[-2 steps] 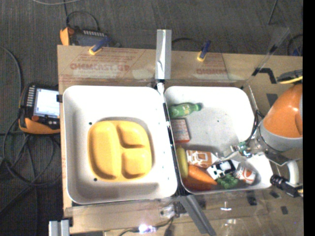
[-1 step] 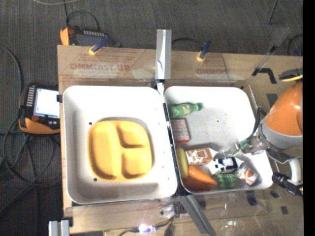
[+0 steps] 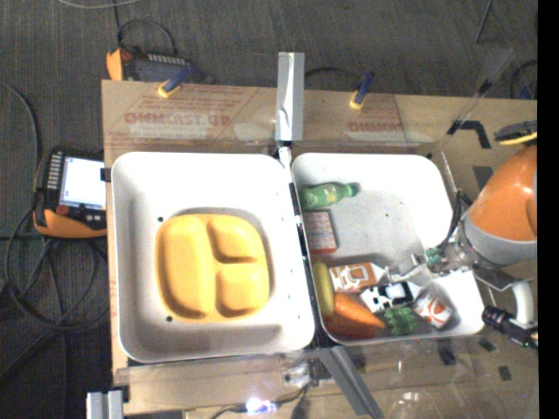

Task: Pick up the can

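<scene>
From my remote seat I had the right bin [image 3: 437, 175] crowded along its 6 o'clock edge, and that was where the can [image 3: 434, 311] sat: a small red-and-white cylinder in the corner toward 5 o'clock, close to the bin's near wall. It looked to be lying over rather than standing. I judged its long axis to run roughly from 10 o'clock to 4 o'clock, though it was small in the picture and I would not swear to that.

The tool [image 3: 412, 269] hung over the same bin, reached in from 3 o'clock below the arm's orange band [image 3: 511, 201]. I could not tell whether it was released or clenched, because its tip merged with the clutter beneath it. I saw nothing clearly grasped in it.

What mattered for the coming move was that the can lay at about 5 o'clock from the tool, near but apart. On the can's 9 o'clock side a green leafy piece [image 3: 400, 321] sat just beside it. A black-and-white toy [image 3: 384, 297] lay at about 10 o'clock from the can and almost under the tool.

My judgement was that the tool needed to shift toward 5 o'clock, turn to close across the can's short side, and descend without catching those neighbours or the bin wall. The left bin, with its yellow tray [image 3: 214, 264], played no part.
</scene>
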### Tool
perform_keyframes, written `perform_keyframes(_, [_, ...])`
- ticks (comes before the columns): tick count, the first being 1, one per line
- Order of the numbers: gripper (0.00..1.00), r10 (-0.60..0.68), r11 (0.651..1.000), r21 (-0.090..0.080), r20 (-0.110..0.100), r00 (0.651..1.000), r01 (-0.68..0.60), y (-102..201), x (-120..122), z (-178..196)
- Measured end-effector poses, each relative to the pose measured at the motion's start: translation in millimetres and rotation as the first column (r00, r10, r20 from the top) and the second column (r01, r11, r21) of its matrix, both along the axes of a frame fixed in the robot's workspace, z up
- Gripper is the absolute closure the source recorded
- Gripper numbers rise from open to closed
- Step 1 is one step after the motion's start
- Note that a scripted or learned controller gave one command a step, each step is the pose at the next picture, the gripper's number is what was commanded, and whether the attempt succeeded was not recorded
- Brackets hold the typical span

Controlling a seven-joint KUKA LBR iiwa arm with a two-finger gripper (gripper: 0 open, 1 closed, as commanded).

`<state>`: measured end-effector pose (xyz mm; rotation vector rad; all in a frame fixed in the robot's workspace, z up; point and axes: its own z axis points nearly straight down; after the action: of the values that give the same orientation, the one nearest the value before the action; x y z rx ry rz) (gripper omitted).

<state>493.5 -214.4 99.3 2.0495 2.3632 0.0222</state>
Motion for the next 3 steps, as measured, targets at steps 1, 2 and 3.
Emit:
perform_keyframes(1, [0.00,-0.006,1.000,0.006,-0.003,1.000,0.006,-1,0,-5])
perform_keyframes(2, [0.00,-0.080,0.997,0.005,-0.002,0.997,0.080,3,129,-8])
perform_keyframes(3, [0.00,-0.099,0.995,0.007,-0.025,0.995,0.099,12,178,-10])
